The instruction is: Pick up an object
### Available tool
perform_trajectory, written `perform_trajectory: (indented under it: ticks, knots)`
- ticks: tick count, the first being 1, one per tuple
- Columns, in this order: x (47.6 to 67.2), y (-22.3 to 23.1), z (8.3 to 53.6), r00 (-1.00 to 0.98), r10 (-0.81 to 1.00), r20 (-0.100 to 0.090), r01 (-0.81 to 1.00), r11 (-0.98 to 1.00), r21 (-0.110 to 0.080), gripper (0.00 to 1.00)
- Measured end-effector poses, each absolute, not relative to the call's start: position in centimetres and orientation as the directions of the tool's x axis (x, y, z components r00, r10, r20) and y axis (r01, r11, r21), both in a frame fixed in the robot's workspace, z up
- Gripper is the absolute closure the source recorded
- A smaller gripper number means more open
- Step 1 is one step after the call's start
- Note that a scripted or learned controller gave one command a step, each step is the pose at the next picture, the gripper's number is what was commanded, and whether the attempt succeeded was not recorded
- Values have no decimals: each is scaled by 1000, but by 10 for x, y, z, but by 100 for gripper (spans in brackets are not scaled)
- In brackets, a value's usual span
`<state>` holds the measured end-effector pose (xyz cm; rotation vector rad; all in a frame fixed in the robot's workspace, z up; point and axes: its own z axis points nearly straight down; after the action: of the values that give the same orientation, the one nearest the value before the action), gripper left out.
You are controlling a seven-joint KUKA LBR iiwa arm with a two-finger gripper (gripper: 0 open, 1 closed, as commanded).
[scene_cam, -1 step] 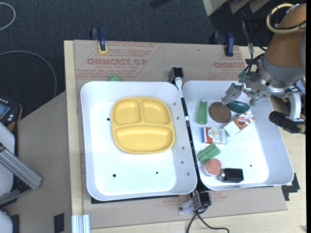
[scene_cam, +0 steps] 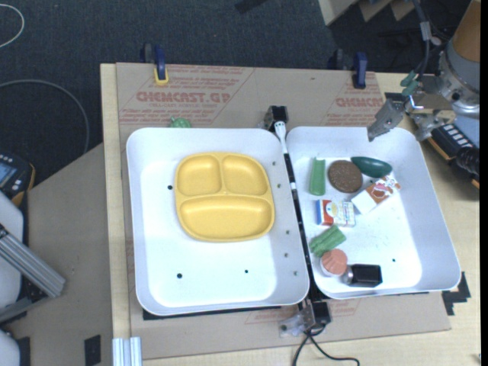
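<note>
Nearest, the black block (scene_cam: pixel 367 274) and other items lie untouched in the right bin (scene_cam: pixel 427 227); gripper (scene_cam: pixel 383 123) hovers above its far rim, released, empty—nothing picked yet.

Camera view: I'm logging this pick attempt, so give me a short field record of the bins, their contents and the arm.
left bin: shallow white bin holding a yellow three-compartment plastic tray
right bin: shallow white bin with small items
right bin items: round brown disc, dark green oval piece, upright green block, small black box
tool: over the right bin's far edge, holding nothing visible
</note>
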<state>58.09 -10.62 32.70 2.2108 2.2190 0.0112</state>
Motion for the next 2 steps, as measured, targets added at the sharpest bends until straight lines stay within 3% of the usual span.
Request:
perform_trajectory:
  ticks: [1, 2]
  knots:
    - [581, -107, 331, -2, 1000, -2, 1000, 2, 5, 100]
    - [581, -73, 265, -4, 1000, 2, 1000, 4, -7, 100]
